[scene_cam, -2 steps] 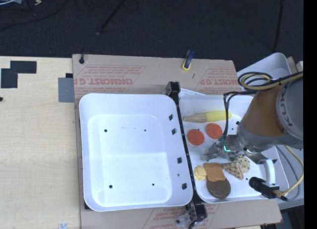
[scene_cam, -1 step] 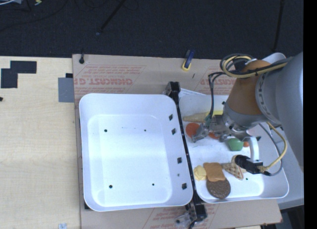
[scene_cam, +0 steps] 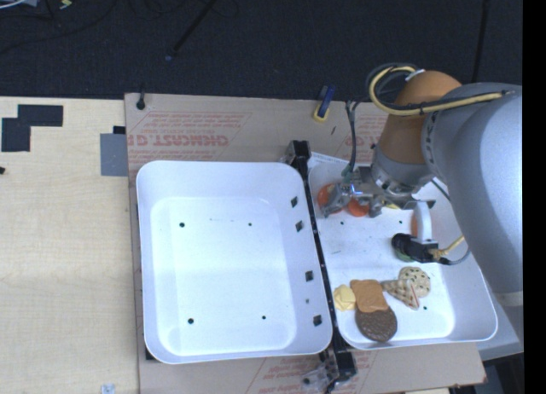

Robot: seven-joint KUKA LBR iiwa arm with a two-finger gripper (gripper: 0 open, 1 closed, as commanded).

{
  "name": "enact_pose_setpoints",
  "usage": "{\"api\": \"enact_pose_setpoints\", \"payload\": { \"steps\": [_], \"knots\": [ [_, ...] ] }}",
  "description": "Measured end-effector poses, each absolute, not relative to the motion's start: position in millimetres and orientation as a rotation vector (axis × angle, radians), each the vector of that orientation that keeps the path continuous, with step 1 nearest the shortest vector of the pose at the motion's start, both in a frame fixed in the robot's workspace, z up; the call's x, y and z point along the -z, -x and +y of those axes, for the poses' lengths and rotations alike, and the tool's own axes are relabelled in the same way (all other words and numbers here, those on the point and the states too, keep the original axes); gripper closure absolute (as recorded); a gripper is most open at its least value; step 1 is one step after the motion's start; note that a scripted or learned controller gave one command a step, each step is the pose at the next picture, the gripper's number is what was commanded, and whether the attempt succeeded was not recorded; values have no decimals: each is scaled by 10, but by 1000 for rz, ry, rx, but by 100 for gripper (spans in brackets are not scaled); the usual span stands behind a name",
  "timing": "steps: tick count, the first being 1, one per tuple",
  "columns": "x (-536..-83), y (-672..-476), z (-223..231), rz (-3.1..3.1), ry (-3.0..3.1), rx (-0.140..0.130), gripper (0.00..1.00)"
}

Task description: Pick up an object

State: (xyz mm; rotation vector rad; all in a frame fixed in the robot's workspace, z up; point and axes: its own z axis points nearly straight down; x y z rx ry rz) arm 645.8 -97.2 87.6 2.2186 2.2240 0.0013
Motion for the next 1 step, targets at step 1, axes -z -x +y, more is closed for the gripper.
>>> {"api": "enact_pose_setpoints", "payload": {
  "steps": [1],
  "knots": [
    [-869,-5729,-1212,2222,-2230,9,0]
  ]
}}
